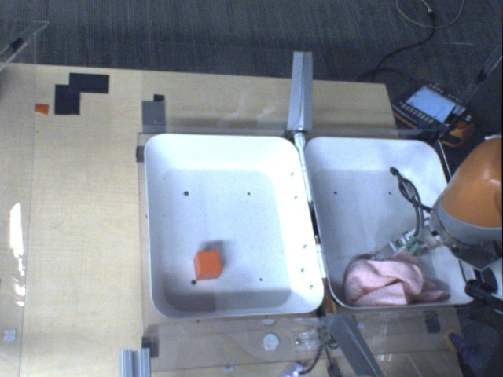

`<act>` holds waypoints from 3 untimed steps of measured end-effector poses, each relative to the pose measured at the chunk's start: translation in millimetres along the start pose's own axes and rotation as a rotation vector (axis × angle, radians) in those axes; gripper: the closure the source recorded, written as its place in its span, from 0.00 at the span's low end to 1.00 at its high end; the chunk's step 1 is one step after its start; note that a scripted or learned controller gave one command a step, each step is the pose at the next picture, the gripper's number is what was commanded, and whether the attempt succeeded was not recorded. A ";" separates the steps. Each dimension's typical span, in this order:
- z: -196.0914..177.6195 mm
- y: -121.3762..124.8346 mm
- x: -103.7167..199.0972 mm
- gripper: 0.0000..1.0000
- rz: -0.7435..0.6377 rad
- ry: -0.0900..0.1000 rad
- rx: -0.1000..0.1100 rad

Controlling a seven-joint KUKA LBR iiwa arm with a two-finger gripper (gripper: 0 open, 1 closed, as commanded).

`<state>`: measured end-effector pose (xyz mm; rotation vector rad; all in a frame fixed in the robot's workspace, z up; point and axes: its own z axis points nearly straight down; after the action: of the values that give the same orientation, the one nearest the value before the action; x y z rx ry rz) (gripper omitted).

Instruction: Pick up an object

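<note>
Arm [475, 203] cut off at right edge; hand [410, 243] too small to read.

Soft pink cloth [387, 281]; glossy white bins [236, 149]

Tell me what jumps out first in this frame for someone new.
An orange block sits alone near the front of the left bin, bright against the white. In the right bin, a crumpled pink cloth lies in the front corner. The arm's orange band looms over that bin's right edge, just above the cloth.
</note>
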<state>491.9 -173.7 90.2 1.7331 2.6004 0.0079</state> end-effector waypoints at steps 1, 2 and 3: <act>-3.5 39.0 59.3 0.00 -0.084 0.006 0.004; -15.3 42.3 58.1 1.00 -0.084 0.001 -0.004; -15.4 42.3 58.0 0.00 -0.084 0.001 -0.004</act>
<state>508.4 -103.9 105.5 1.6213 2.6694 0.0132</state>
